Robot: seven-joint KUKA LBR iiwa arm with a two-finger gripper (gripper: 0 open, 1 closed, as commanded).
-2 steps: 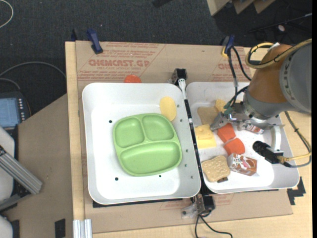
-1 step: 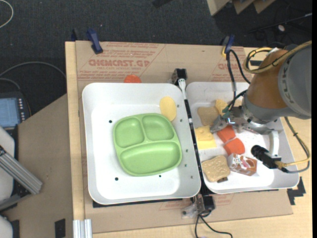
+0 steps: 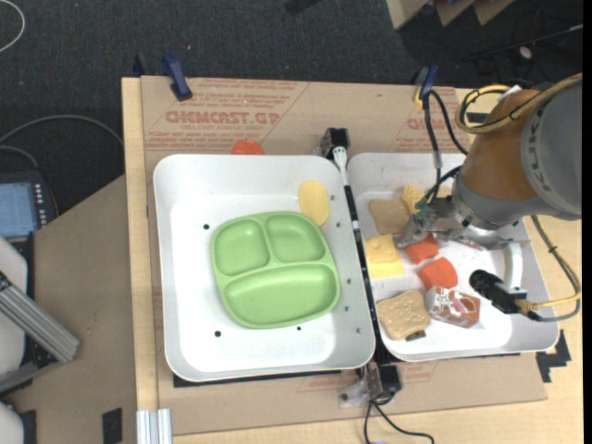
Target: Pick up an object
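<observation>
Gripper (image 3: 418, 232) low beside cheese block (image 3: 384, 257), grip state indiscernible; orange piece (image 3: 423, 250) may slip, crowded by neighbours.

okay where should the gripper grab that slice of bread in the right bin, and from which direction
Probably straight down across the bread slice, pinching its two long edges. It lies flat near the right bin's front wall, so only the edges offer grip. Its left side looks free; the red wrapper crowds its right.

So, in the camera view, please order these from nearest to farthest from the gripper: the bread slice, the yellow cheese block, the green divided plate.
From the gripper:
1. Yellow cheese block, right bin, just left of it.
2. Bread slice, right bin, front.
3. Green divided plate, left bin.
</observation>
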